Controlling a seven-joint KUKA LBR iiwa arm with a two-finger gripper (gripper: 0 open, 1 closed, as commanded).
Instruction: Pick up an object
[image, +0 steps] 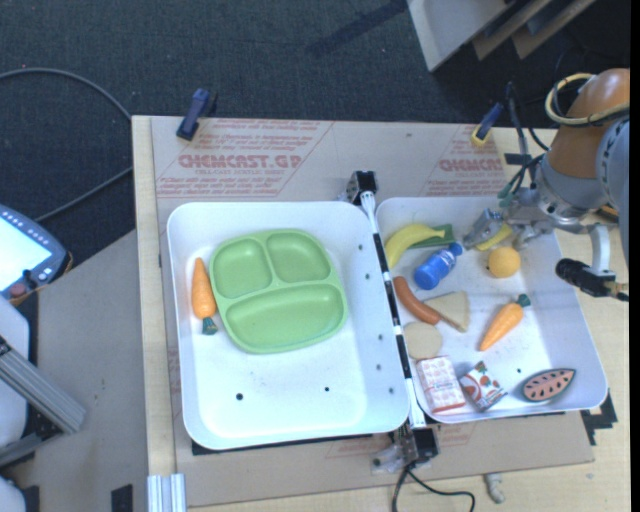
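The gripper (497, 228), upper right, blurs into clutter; its state is unclear. The banana (413, 240) beside it runs left-right.

A yellow banana (415, 240) lies curved at the upper left of the right bin (590, 350), a blue bottle (437, 267) tilted just beside it. Right of these sits a yellow lemon (504, 262). Lower down — a sausage (416, 302), a carrot (501, 324), a watermelon slice (547, 384) near the bin's lower right corner.
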